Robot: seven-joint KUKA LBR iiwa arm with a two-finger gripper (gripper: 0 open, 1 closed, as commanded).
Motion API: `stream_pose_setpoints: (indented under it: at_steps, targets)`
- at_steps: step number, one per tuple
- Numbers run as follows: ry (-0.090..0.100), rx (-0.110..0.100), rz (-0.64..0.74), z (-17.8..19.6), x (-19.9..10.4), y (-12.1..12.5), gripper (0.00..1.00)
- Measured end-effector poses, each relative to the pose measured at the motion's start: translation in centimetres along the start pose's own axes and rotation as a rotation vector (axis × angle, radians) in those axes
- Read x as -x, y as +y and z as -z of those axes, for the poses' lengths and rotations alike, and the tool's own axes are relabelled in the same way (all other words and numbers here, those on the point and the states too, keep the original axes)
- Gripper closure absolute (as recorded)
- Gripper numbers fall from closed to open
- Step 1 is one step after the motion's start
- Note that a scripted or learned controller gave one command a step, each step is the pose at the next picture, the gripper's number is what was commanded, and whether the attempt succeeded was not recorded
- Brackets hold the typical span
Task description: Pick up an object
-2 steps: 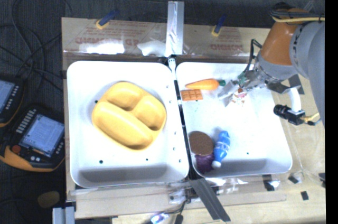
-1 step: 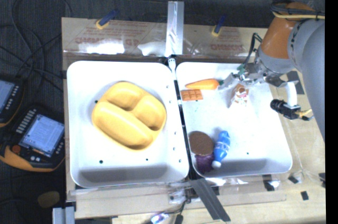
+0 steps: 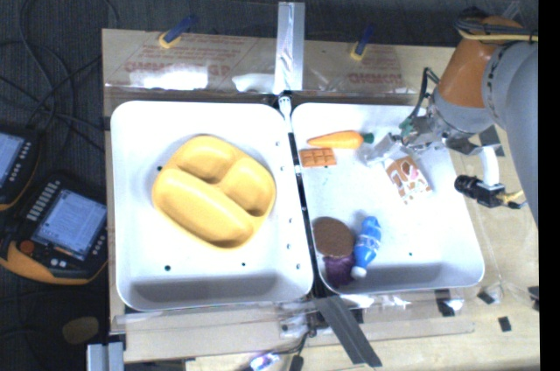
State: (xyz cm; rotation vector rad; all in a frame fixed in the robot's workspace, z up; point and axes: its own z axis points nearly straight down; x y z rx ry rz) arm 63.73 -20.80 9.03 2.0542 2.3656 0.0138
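My gripper reaches into the right bin from the upper right and hovers low near its back. Just left of it lies an orange carrot with a green tip. A small white and red packet lies right below the gripper, close to it or touching it. An orange waffle-like square sits below the carrot. At the front of this bin are a brown disc, a blue and white bottle and a purple piece. Nothing is seen held.
The left bin holds one large yellow lumpy thing. A ridge divides the two bins. Taped plastic sheet lies behind the bins. Handheld consoles and cables lie off the bench at the left.
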Motion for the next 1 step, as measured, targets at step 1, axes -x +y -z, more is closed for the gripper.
stream_pose_setpoints:
  at_steps: [1]
  targets:
    - [0.009, -0.025, 0.207, -0.12, -0.03, 3.12, 0.0]
